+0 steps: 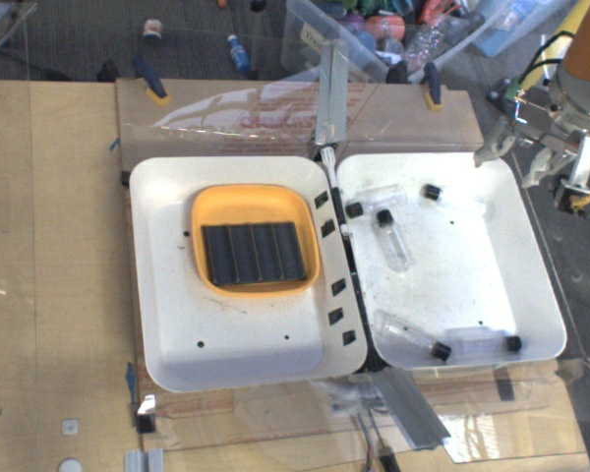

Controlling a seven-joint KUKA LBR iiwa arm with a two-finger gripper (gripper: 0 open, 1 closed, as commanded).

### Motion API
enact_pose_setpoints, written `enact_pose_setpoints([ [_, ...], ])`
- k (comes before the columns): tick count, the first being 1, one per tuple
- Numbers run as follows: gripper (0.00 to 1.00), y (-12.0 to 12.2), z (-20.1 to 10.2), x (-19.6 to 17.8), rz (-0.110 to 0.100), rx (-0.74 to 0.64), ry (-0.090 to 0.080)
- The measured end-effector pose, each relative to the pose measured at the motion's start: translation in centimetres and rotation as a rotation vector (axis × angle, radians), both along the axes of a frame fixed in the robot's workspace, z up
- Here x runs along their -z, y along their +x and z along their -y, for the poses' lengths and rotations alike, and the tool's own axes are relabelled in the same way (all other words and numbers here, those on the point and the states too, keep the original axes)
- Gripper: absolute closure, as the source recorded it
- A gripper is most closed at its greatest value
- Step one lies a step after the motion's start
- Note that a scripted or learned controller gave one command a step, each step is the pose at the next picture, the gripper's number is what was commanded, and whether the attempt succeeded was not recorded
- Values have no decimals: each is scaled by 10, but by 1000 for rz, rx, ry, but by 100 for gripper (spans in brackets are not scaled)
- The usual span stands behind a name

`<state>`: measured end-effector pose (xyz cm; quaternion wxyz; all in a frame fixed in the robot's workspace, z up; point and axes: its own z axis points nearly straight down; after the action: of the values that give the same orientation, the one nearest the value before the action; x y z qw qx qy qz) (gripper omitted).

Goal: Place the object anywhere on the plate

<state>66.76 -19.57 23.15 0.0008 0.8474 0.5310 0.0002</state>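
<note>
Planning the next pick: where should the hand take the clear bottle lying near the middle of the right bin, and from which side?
Probably across the clear body of the bottle, below its black cap, coming straight down from above. It lies flat, apart from the bin's walls, so fingers could straddle its narrow width.

left bin (167,342): smooth white plastic, slight sheen | orange plate (205,212): matt plastic | ribbed slab (254,254) on plate: dark, matt | vials (393,242) in right bin (531,264): clear glossy plastic, black caps | bench (49,264): pale matt wood
</note>
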Motion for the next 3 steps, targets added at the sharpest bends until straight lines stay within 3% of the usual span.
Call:
enact_pose_setpoints([
  [2,0,0,2,0,1,80,3],
  [3,0,0,2,4,-2,32,1],
])
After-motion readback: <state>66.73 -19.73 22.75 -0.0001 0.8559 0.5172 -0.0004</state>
